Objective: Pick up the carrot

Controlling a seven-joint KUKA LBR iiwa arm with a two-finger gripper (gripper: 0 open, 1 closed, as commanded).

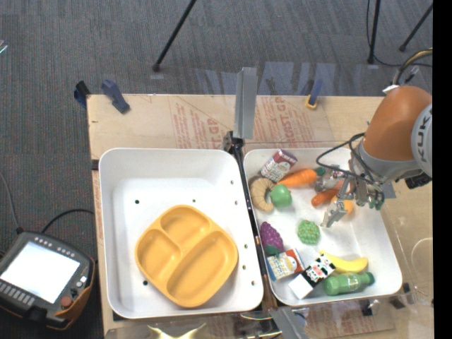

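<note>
Just left of the fingers, the carrot lies unheld.

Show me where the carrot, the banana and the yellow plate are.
carrot (pixel 299 178), camera view, middle of its orange body.
banana (pixel 346 264), camera view, middle of its curved yellow side.
yellow plate (pixel 186 256), camera view, ridge between its compartments.

The carrot lies in the right bin, just right of the green apple. The gripper hovers right of the carrot, fingers parted.
</note>
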